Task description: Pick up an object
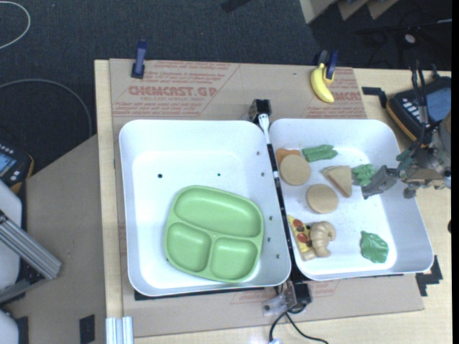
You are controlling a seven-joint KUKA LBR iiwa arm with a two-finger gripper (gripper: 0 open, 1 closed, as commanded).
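Camera view: two shallow white plastic bins side by side on the brown board-topped table (215,84). Left bin (143,149) holds one thing, a light green three-compartment plastic tray (214,233), sitting toward the near half. Right bin (401,249) is the busy one: a round tan disc (295,169) w/ an orange piece tucked just behind it, a second round tan disc (323,198) nearer the middle, a tan wedge (339,179) between them and the arm, a long green pod-shaped piece (318,152) at the far side, a small green leafy piece (363,172), another green leafy lump (374,246) near the front right, and a tan knobbly item (321,238) beside a small red-and-yellow piece at the front left. A yellow toy banana (322,86) lies outside the bins on the table, by a blue clamp (330,61).

End effector (376,183) reaches in over the right bin's right side, dark grey tip just beside the small green leafy piece and close to the tan wedge. Fingers' state: can't tell. Nothing seen held between them.
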